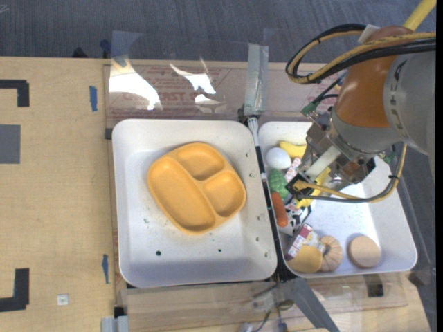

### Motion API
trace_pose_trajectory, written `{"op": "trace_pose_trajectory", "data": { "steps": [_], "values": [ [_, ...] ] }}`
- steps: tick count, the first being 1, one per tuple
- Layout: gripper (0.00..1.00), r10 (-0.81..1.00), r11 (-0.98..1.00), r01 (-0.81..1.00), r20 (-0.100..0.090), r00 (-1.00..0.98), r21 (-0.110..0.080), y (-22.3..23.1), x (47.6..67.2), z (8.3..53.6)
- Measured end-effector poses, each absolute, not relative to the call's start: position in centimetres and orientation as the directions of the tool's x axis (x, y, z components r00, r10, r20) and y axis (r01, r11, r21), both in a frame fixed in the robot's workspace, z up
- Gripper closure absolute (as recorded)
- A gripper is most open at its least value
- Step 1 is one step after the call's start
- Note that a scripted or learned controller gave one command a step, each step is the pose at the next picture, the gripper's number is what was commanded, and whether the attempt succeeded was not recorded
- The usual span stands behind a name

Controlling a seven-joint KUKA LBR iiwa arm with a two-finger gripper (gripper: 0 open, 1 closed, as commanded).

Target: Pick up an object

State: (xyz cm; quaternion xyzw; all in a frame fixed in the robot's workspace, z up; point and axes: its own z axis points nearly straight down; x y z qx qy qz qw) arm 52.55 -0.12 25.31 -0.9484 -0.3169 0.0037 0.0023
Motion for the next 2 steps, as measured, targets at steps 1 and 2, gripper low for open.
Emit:
{"op": "trace_pose_trajectory", "data": {
  "steps": [1, 2],
  "values": [
    [1.00, 0.600, -0.800, 0.600, -0.004, 0.800, -0.005, -0.2, 52.6, 26.4],
    [1.00, 0.871, -0.491, 0.871, -0.001, 0.491, 0.001, -1.5, 57.2, 26.4]
  ]
}}
